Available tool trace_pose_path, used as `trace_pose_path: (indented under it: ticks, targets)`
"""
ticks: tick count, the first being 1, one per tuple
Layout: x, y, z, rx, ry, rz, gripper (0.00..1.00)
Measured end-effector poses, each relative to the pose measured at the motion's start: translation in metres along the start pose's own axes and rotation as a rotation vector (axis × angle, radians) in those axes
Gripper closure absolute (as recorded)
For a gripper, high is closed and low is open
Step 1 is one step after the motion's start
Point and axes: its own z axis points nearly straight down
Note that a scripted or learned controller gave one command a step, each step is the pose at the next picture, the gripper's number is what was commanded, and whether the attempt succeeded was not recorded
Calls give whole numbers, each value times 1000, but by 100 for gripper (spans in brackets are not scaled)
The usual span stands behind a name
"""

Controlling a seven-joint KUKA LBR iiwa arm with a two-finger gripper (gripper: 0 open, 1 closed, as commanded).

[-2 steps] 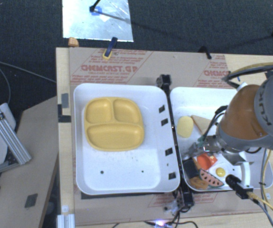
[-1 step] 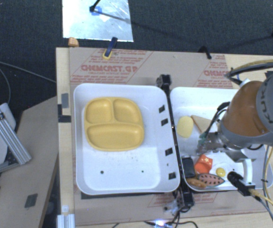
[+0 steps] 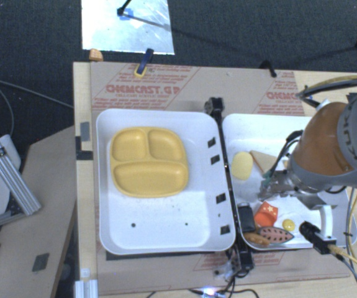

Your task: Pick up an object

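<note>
Hovering low in the right bin [image 3: 290,124], claw [image 3: 270,188] just above an orange block [image 3: 266,215], finger state impossible to tell; yellow ball [image 3: 242,165] beside it, divided yellow plate [image 3: 148,161] in the left bin [image 3: 166,228]

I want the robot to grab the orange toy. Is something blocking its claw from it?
Nothing visible blocks it. The gripper hangs in the right bin, just above the orange toy in the picture, with bare white floor between them. The pale yellow piece sits off to the side.
</note>
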Motion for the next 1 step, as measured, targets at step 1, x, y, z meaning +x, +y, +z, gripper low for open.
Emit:
trace_pose_path:
  ticks: [1]
  targets:
    - [55,-4,-83,-3,2,-9,100]
